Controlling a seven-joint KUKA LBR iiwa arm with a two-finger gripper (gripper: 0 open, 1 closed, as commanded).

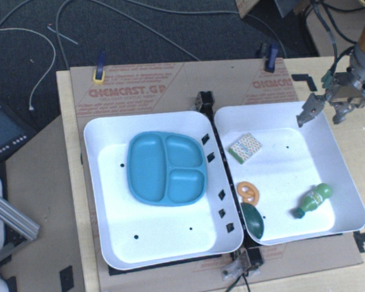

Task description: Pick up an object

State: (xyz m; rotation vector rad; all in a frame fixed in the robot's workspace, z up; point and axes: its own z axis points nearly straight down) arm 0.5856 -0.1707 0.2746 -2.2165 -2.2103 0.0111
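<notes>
Left bin holds one blue divided plate, three compartments, lying flat toward the bin's far half. Right bin holds four items: a small green-and-white patterned packet near the far left corner; an orange pretzel-shaped piece against the left wall; a dark green spoon-like piece just below it, at the near left corner; and a green bottle lying on its side toward the near right, well apart from the other three. The gripper hangs over the far right edge of the right bin, its two fingers spread apart with nothing between them; it touches none of the items. Both bins sit side by side on a brown cardboard sheet with red print, clamped at the far edge by two blue clips, on a pale wooden bench. Beyond the bench lies dark carpet with loose white cables; a small screen stands at the left.
</notes>
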